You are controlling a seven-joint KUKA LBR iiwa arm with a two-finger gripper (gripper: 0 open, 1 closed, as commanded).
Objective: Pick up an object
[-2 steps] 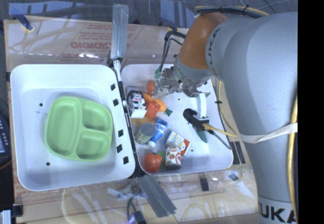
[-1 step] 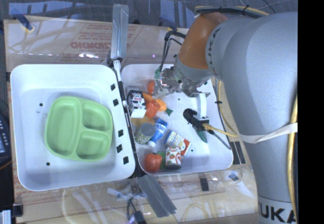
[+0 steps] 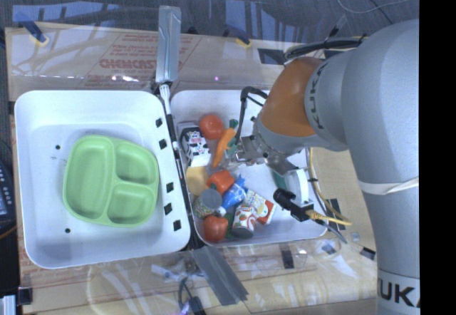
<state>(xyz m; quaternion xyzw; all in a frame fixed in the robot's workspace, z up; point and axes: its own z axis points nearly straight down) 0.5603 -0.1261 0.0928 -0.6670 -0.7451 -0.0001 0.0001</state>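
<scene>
From my station I see the arm [image 3: 370, 135] reaching in from the right over the right bin [image 3: 214, 101], its orange band [image 3: 288, 103] above the bin's middle. The gripper [image 3: 239, 155] sits low among the toys, but the wrist hides its tips, so I cannot tell how its fingers stand or whether anything lies between them.

The objects are heaped along the right bin's left side. An orange carrot [image 3: 224, 146] lies tilted just left of the gripper, close enough that I cannot tell whether they touch. A red tomato-like ball [image 3: 211, 125] sits above the carrot, and a small black-and-white toy [image 3: 194, 142] lies to its left, near the wall between the bins. Just below the gripper are a red-orange piece [image 3: 221, 180] and a blue toy [image 3: 234, 194]; a yellow piece [image 3: 196, 179] and a grey round lid [image 3: 209, 202] lie further left. Nearer the front wall are a red ball [image 3: 214, 227] and a small printed carton [image 3: 253, 211].

The left bin [image 3: 43, 114] holds a green divided plate [image 3: 110, 179], well apart from the gripper.
</scene>
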